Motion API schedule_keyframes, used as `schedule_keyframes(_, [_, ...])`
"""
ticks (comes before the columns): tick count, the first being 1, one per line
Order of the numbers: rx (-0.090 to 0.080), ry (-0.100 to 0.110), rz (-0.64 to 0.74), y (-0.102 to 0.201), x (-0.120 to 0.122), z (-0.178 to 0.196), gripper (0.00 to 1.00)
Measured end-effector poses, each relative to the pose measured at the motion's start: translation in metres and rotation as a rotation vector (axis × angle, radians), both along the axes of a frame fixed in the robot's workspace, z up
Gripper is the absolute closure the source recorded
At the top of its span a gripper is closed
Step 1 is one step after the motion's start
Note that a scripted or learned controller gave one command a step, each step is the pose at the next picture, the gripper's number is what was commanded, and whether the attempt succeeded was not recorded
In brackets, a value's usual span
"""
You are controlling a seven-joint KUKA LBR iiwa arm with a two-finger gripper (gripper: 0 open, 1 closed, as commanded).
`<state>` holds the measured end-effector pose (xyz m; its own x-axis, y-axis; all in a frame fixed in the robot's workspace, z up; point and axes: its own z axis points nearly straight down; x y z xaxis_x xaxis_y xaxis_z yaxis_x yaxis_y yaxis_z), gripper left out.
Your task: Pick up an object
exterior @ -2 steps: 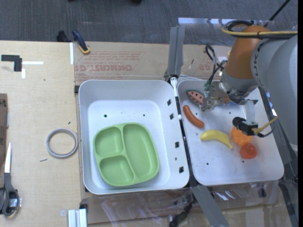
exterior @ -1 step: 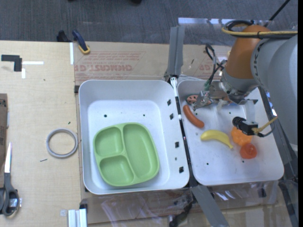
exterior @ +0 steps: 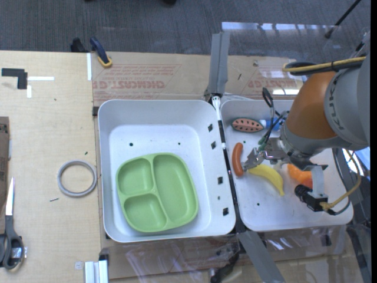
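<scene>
Wooden surface carries two white bins; in the right bin a curved yellow banana lies just beside the jaws, whose opening I cannot tell.

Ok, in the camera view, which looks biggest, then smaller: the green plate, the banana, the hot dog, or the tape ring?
1. Green plate, by far the biggest.
2. Banana and tape ring look about alike, so I won't rank them.
3. Hot dog, smallest, though the tool partly hides the banana.
</scene>
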<state>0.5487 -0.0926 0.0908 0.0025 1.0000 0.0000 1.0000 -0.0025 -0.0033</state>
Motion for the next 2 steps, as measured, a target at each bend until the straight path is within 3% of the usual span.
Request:
schedule_keyframes(1, [0.000,0.001,-0.005,-0.0014,-0.0004,0.0085,1.00])
schedule_keyframes(2, [0.000,0.001,-0.004,-0.0013,-0.0004,0.0086,0.00])
